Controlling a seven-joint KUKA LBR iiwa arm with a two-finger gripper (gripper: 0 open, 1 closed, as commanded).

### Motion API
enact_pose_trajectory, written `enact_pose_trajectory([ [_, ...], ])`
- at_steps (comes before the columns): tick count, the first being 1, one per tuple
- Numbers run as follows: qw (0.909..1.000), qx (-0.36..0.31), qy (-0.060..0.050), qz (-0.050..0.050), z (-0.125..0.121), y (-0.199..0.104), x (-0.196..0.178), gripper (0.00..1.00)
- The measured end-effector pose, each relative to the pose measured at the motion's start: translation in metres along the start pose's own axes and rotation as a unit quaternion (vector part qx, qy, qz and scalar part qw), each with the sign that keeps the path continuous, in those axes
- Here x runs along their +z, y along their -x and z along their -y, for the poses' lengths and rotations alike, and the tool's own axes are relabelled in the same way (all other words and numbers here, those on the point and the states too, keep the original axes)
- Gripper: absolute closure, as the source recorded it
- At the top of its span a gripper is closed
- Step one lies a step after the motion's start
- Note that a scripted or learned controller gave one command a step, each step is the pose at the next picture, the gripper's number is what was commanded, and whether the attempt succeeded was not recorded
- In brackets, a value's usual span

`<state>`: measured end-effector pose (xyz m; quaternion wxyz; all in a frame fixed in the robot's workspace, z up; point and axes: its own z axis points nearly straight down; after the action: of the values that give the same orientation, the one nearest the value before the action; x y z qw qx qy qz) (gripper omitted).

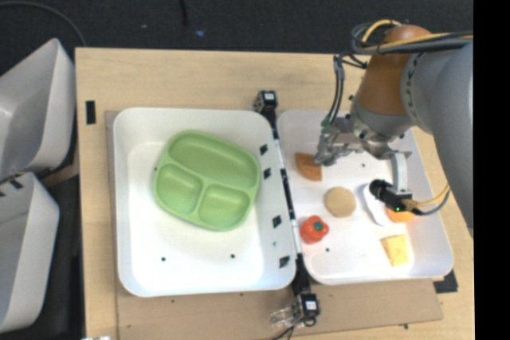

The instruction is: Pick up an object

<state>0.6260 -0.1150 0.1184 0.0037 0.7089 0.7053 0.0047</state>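
Right bin, nearest edge: a yellow wedge-shaped piece lies at the front right. A red tomato-like item sits close to the divider between the bins. Beyond it rests a round tan piece.

Farther in, an orange-brown piece lies on the bin floor, just beside and to the left of the gripper. The fingers point down toward it; whether they are spread or closed cannot be told.

Left bin: a green divided plate lies flat near its centre.
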Motion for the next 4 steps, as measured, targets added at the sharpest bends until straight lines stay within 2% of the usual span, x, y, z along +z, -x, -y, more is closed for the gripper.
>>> enact_pose_trajectory([
  [2, 1.0, -0.003, -0.003, 0.002, -0.004, 0.012, -0.095, 1.0],
  [4, 1.0, -0.006, -0.006, 0.0, 0.033, -0.088, -0.101, 1.0],
])
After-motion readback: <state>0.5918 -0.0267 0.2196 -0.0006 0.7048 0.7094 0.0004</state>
